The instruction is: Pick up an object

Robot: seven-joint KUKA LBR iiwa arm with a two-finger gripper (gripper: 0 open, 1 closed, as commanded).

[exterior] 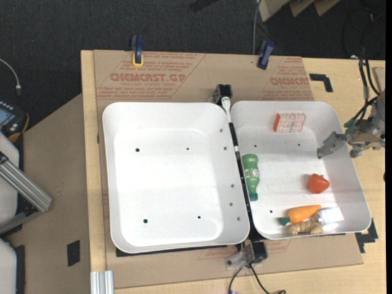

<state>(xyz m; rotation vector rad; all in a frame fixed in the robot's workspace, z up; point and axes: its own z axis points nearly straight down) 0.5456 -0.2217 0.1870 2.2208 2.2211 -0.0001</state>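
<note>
Since the small red toy [317, 183] lying in the right bin [349, 164] looks light, rounded and smooth, I judge it could slip, so I would pinch across its middle. My end effector [331, 144] hovers just above-right of it; its grip state I cannot tell.

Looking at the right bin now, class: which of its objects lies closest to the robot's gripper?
The red rounded object. It lies just below the gripper by the bin's right wall, closer than the pink box, green bottle or orange carrot.
</note>
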